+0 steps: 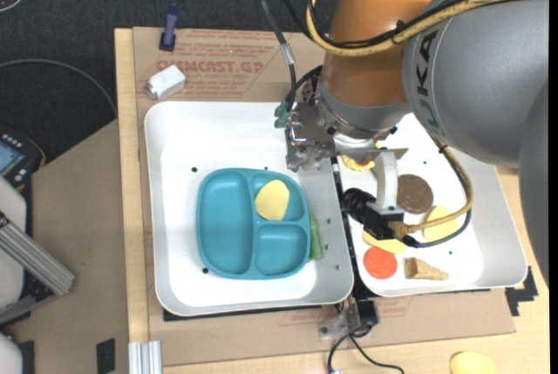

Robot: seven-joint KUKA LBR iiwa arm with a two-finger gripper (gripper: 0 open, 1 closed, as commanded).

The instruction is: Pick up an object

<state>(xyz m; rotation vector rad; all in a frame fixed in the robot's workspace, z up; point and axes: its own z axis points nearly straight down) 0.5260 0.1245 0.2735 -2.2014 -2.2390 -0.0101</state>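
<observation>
White left bin holds teal tray against its right wall

arm: grey, entering from the right, its thick link filling the upper right corner
wrist band: orange dome facing the camera, black and yellow cables looped over it
wrist: pointed straight down, seen almost end-on
gripper: hanging low below the wrist, mostly hidden beneath the wrist body

Right bin partly behind arm
</observation>
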